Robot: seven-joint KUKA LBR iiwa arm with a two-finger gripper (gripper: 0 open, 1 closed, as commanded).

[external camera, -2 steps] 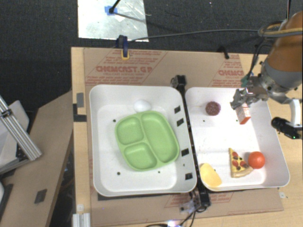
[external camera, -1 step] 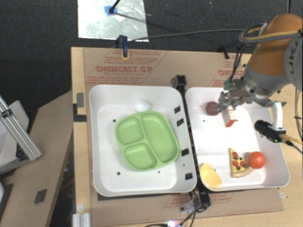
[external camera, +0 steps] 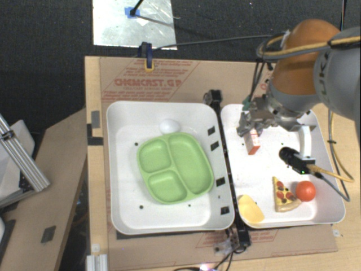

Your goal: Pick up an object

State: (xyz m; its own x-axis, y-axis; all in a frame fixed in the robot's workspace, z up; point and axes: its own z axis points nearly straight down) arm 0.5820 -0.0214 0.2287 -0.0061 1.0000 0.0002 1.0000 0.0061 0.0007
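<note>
Tool (external camera: 252, 126) sits low in the right bin (external camera: 330, 210), directly over a small red-and-white carton (external camera: 254, 143); whether its jaws are apart or together cannot be told. Pizza slice (external camera: 283, 195), tomato (external camera: 306, 191) and yellow piece (external camera: 250, 209) lie nearer the front. Left bin (external camera: 121, 219) holds a green divided tray (external camera: 174, 167).

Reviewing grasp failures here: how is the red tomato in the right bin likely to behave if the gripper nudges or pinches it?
The tomato looks round and glossy, so it would probably roll when nudged and may slip from a pinch. It lies against the pizza slice, which might block rolling that way. It is small, so likely light.
</note>
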